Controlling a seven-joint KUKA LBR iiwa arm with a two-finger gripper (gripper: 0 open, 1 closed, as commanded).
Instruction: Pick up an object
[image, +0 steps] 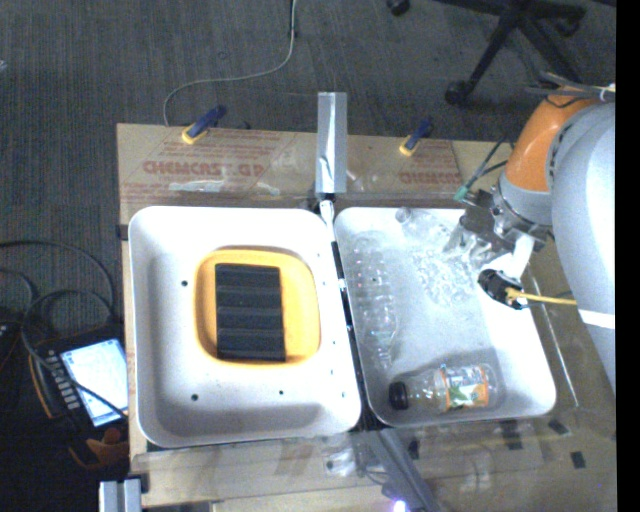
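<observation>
While the arm (575, 170) hangs over the right bin's (540, 395) far right corner, nothing is lifted yet.

Left bin (150, 300): one yellow tray (208, 300) with a black ribbed insert, centred.

Right bin: bottle (445, 387) with dark cap, lying on its side by the near wall; clear bottle (372, 295) along the left wall; crumpled clear plastic (432, 262) near the far end.

Gripper (478, 232): above the crumpled plastic's right edge; whether its fingers are apart or together I cannot tell.

Step judged: approach. Next move calls for choosing a target, likely the plastic beneath, and descending squarely onto it.
</observation>
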